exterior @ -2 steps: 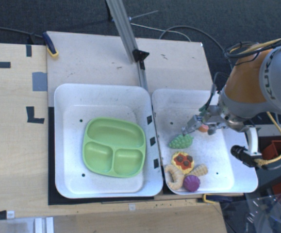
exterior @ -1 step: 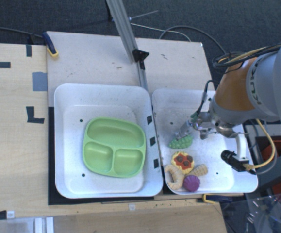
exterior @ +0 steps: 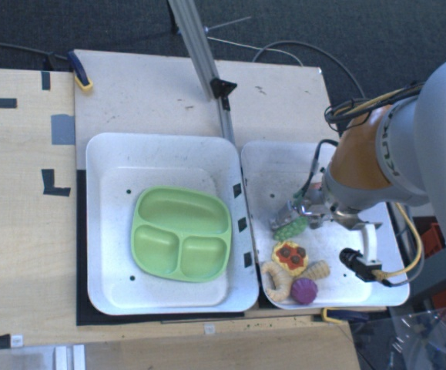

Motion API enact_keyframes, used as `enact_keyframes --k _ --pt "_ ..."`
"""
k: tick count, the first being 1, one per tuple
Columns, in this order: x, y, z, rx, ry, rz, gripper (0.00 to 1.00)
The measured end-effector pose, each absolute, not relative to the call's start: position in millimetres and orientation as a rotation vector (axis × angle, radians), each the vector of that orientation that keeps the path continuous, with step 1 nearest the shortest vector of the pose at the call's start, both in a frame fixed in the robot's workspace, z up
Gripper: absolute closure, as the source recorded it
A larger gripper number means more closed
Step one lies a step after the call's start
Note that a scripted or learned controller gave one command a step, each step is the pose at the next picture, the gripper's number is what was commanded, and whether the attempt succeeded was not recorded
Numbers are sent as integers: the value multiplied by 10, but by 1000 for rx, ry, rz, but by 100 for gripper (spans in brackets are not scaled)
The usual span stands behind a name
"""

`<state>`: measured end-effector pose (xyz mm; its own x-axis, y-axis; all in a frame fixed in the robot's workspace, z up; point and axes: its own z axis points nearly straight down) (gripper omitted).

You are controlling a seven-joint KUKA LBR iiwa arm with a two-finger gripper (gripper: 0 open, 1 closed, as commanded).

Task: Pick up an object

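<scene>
The gripper (exterior: 303, 210) hung low in the right bin (exterior: 265, 164), directly over a green toy (exterior: 287, 227) touching its tip. Its opening I could not tell. The toy's long axis ran left-down from it.

I see open floor across the upper half of the right bin (exterior: 276, 164) — room to pass there. Lower down it is crowded: a green toy (exterior: 289, 226), a pizza toy (exterior: 290, 256), a tan toy (exterior: 278, 281) and a purple ball (exterior: 303, 290) cluster near the front wall. The left bin (exterior: 111, 168) is mostly taken by a green divided plate (exterior: 181, 233) — only margins stay free.
</scene>
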<state>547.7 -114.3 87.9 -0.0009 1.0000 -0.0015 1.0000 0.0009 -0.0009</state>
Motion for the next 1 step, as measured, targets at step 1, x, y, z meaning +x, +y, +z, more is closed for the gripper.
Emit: enact_keyframes --k 1 --pt "5477 -1133 990 2220 2225 -2 100"
